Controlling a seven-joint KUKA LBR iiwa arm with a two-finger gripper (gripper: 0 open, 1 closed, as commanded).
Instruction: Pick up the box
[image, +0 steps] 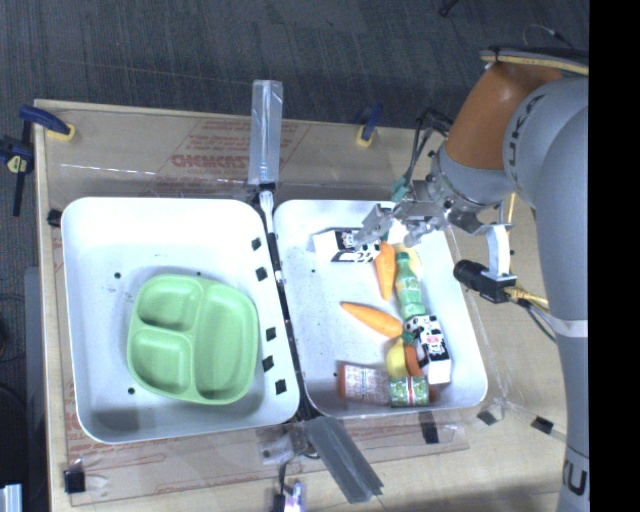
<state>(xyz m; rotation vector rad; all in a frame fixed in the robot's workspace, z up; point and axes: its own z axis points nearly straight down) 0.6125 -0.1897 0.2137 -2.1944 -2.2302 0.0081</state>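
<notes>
A small white box with black cow patches (336, 244) lies flat at the far end of the right bin (300, 300), close to the divider. My gripper (386, 226) hangs low over that far end, right at the box's right end and touching or nearly touching it. The box rests on the bin floor. A second cow-patterned carton (434, 350) lies by the bin's right wall, nearer the front.
Two carrots (372, 318) (385, 270), a green bottle (408, 288), a yellow-green fruit (397, 360) and a labelled bottle (385, 385) crowd the right bin. A green divided plate (195, 340) sits in the left bin (90, 230). A black fitting on the arm (485, 280) juts over the right wall.
</notes>
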